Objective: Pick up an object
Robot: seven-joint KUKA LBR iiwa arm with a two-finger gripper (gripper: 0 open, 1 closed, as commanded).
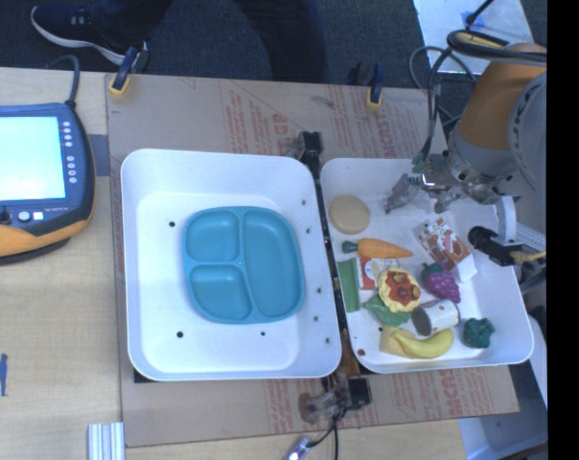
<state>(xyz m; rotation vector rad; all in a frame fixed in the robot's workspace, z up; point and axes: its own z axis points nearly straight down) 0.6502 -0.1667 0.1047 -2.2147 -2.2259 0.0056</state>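
In the overhead view we see two white bins side by side on the bench. The left bin (pixel 146 257) holds a blue divided plate (pixel 243 264) lying flat in its middle. The right bin (pixel 505 348) holds a heap of toy food: a round cookie (pixel 349 215), a carrot (pixel 383 249), a slice of pizza (pixel 400 290), purple grapes (pixel 441 282), a banana (pixel 419 345), a broccoli floret (pixel 478 332) and a snack packet (pixel 443 241). The gripper (pixel 422 192) hangs over the far part of the right bin, above bare floor beside the cookie, its two fingers spread apart with nothing between them. A tablet (pixel 26 175) rests at the left.
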